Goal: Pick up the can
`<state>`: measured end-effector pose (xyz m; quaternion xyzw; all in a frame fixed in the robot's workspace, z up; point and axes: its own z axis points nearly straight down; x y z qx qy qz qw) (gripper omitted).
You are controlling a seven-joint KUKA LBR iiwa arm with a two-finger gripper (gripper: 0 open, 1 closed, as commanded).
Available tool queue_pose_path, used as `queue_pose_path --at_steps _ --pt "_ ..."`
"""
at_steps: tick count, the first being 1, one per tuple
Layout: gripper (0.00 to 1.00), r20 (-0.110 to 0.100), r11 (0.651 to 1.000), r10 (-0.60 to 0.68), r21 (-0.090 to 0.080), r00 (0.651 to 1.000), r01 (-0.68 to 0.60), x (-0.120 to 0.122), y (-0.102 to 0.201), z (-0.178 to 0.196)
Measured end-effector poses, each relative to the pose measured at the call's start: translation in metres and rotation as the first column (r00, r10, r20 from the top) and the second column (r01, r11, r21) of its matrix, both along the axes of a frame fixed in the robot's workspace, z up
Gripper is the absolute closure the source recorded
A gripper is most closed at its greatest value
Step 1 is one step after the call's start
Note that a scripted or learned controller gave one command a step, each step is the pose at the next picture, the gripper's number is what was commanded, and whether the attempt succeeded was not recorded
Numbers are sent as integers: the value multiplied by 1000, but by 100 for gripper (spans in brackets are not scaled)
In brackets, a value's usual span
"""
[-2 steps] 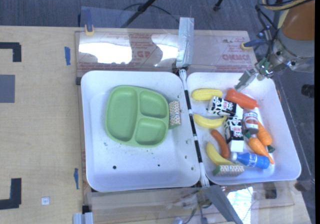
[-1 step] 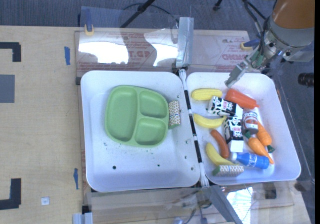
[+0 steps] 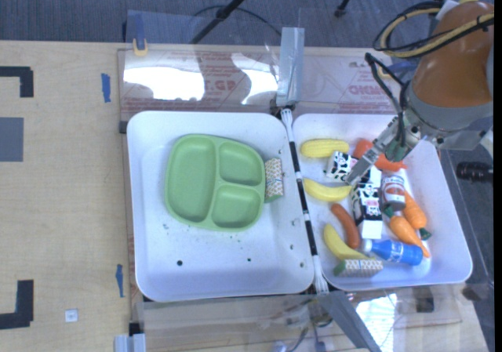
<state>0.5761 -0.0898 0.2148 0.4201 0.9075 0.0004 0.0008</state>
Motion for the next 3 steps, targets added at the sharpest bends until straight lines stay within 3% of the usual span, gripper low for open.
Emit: queue_pose_path --at_steps 1,2,3 --pt "0 12 998 56 -2 998 -56 30 -18 -89" --pt "0 4 999 46 -2 999 -46 70 -61 8" --pt "0 0 985 172 0 985 -172 14 -49 -42"
